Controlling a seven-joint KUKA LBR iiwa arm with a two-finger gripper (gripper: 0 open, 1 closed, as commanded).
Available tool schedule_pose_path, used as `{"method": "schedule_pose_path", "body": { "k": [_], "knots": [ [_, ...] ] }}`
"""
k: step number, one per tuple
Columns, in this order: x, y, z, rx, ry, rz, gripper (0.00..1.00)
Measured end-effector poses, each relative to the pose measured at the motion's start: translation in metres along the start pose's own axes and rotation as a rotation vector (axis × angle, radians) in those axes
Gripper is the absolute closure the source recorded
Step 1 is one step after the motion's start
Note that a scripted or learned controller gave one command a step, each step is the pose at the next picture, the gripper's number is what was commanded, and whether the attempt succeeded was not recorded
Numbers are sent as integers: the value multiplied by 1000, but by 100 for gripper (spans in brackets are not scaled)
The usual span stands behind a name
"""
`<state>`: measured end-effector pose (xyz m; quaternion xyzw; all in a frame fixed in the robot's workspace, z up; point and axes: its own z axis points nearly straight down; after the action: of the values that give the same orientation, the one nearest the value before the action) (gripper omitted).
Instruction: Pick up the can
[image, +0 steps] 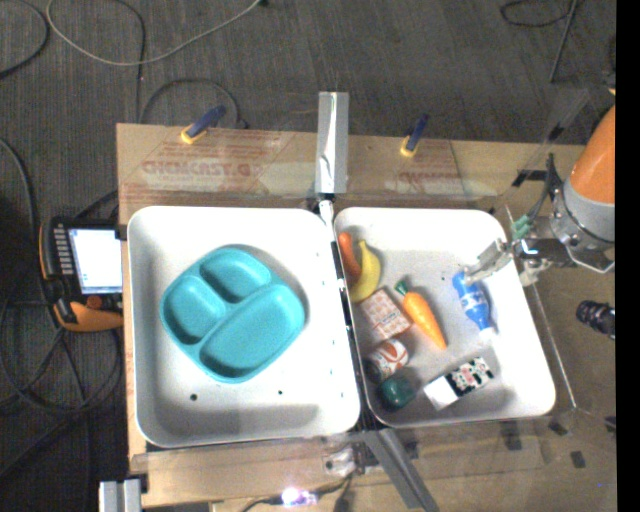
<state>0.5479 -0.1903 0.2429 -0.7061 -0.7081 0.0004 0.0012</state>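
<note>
The can (390, 354) is small, red and white, and lies on its side in the lower left part of the right bin (520, 400). It sits between a pink carton (384, 314) above it and a dark green object (396, 391) below it. My gripper (490, 260) hangs over the bin's upper right part, well to the right of the can and farther back. It is just above a blue bottle (474, 301), and nothing shows in its grasp. The arm's orange band (608, 160) is at the right edge.
Besides these, the right bin holds a banana (366, 270), a small carrot (347, 250), a bigger carrot (423, 315) and a black-and-white carton (460, 381). The left bin (150, 400) holds a teal divided plate (234, 312). A metal post (331, 145) stands behind the bins.
</note>
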Motion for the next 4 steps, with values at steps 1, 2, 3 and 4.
{"method": "schedule_pose_path", "body": {
  "k": [1,2,3,4],
  "knots": [
    [26,-12,-5,0,1,42,0],
    [64,-54,152,-16,-2,168,0],
    [94,-64,52,0,-1,89,0],
    [215,-64,61,3,-1,147,0]
  ]
}}
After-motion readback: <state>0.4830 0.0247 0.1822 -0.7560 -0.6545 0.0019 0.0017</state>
